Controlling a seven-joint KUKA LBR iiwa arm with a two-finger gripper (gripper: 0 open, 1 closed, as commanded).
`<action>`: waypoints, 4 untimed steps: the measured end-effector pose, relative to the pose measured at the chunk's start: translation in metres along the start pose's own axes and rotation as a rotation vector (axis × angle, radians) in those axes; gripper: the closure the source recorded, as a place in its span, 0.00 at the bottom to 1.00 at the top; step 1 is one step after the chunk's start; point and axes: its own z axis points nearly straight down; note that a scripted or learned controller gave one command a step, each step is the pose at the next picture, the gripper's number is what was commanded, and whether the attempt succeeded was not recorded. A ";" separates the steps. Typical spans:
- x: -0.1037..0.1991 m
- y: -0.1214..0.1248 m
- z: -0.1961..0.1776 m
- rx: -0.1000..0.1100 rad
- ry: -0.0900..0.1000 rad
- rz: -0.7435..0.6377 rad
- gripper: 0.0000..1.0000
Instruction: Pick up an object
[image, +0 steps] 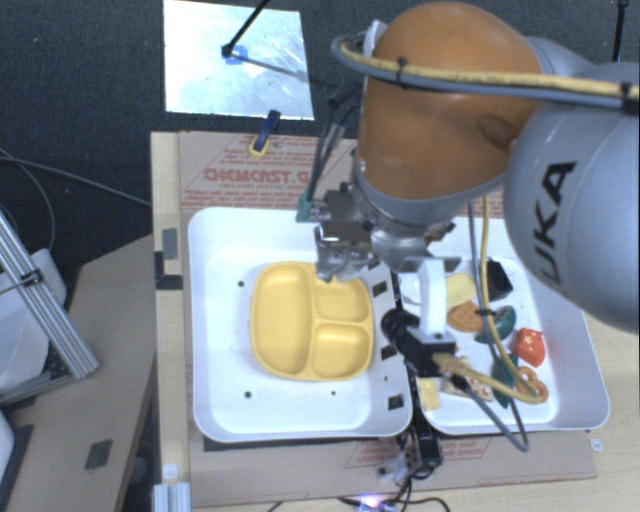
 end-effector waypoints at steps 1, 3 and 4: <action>-0.114 0.009 0.022 0.000 -0.004 0.010 1.00; -0.053 0.003 -0.006 -0.003 0.000 -0.009 1.00; -0.037 0.010 -0.148 -0.016 0.005 -0.007 1.00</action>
